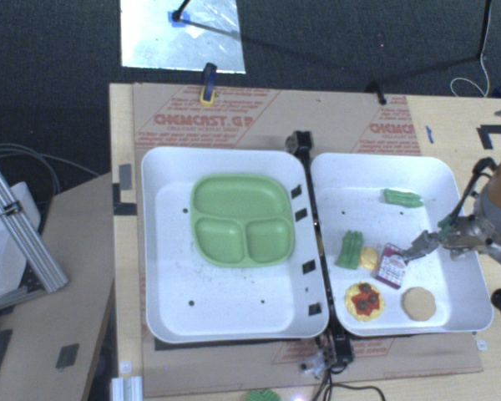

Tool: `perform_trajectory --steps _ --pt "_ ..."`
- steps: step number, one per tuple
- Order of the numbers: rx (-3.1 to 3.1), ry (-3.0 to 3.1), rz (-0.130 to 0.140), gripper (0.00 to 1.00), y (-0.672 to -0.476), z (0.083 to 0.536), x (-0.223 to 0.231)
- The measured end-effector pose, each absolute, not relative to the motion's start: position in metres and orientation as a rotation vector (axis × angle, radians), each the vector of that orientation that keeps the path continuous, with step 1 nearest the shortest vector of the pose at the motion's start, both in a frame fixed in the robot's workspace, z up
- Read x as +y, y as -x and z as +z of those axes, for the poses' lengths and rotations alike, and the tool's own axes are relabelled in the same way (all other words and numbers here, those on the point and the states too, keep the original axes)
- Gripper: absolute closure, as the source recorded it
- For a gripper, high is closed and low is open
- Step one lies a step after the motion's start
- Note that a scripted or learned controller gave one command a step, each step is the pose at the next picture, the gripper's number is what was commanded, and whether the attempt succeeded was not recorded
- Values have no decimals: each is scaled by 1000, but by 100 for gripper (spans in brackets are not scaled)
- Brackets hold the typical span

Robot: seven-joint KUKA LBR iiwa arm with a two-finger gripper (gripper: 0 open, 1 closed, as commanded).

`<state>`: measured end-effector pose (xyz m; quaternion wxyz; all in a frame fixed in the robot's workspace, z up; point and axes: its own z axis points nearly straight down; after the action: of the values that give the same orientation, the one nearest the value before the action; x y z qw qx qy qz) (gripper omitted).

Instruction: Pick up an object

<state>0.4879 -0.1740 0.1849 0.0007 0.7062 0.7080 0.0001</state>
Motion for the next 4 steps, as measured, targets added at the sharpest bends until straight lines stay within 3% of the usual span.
perform_trajectory --steps 1,2,3,4 --pt "2230 -2214 1 0 -486 80 -130" --pt "2231 -2208 8 0 -541 85 -79" --pt "2223 -2210 7 0 -605 95 -93" --pt "2220 -2218 8 0 -614 87 -111"
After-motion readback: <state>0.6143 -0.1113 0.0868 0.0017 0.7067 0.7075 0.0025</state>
